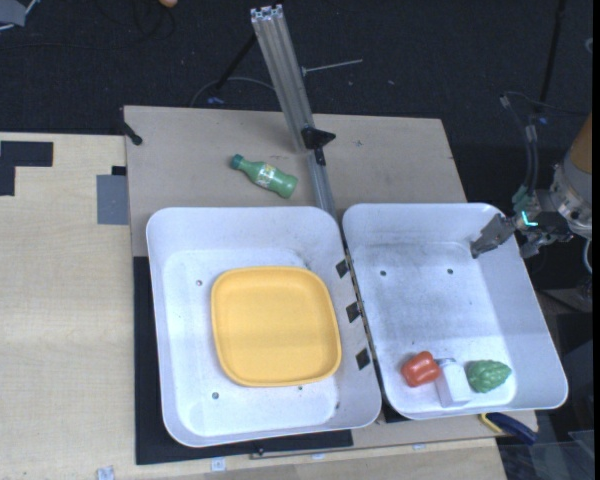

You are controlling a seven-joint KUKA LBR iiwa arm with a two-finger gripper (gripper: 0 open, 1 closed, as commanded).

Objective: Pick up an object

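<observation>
**Gripper at the right bin's far rim, objects at its near edge**

The gripper point(500, 234) hovers over the right bin point(450, 298)'s upper right rim; whether its jaws are apart cannot be told. The red pepper point(420, 369) and green object point(487, 375) lie well apart from it, along that bin's near edge.

We see a robotics lab, plain wooden bench point(380, 148), two white bins point(180, 268), metal rail point(285, 68), loose cables point(110, 13) on dark floor
</observation>
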